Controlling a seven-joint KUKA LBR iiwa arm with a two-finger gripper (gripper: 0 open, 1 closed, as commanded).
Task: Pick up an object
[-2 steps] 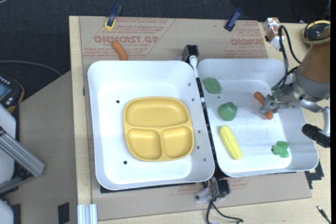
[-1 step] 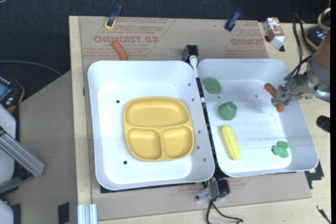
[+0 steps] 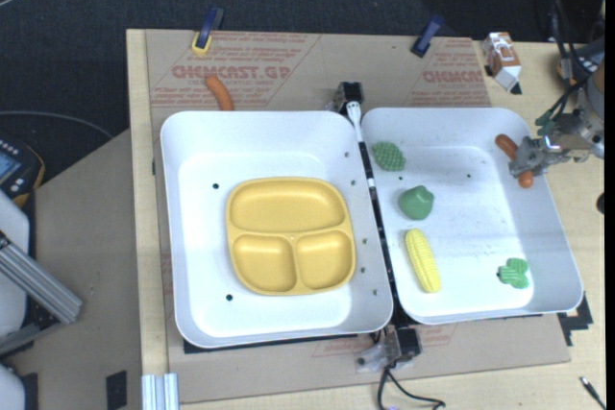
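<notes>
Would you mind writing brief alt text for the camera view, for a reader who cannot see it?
A gripper sits at the right bin's far right rim, beside an orange carrot-like piece. That bin holds yellow corn and three green toys; the left bin holds a yellow divided tray.

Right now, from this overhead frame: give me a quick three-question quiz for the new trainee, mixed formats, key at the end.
1. True or false: the yellow tray lies in the left bin.
2. Multiple choice: which thing lies nearest the front right corner of the right bin? A) corn cob B) green broccoli piece C) green round piece
3. Fill in: the gripper sits at the right bin's ____ rim, beside an orange sausage.

Key: 1 true; 2 B; 3 right.
</notes>
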